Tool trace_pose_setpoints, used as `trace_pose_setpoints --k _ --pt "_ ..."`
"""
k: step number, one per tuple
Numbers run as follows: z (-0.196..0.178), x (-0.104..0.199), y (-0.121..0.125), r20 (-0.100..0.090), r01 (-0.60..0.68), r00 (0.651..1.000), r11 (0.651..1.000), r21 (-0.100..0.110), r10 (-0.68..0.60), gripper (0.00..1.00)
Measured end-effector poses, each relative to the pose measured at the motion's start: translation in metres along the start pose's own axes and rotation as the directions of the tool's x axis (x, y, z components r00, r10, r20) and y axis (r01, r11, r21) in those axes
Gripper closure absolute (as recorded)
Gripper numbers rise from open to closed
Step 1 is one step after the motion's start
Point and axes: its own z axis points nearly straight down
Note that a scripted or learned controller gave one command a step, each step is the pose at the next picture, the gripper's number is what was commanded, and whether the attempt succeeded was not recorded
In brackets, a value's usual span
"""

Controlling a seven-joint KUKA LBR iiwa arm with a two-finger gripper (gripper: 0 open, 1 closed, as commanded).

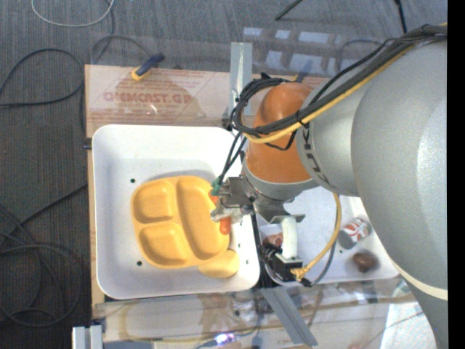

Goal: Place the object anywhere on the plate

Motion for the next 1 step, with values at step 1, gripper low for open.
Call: trace_pose_setpoints --k 1 --pt "0.0 -0.0004 0.0001 0.0 -0.001 1.0 1.0 0.0 0.001 0.0"
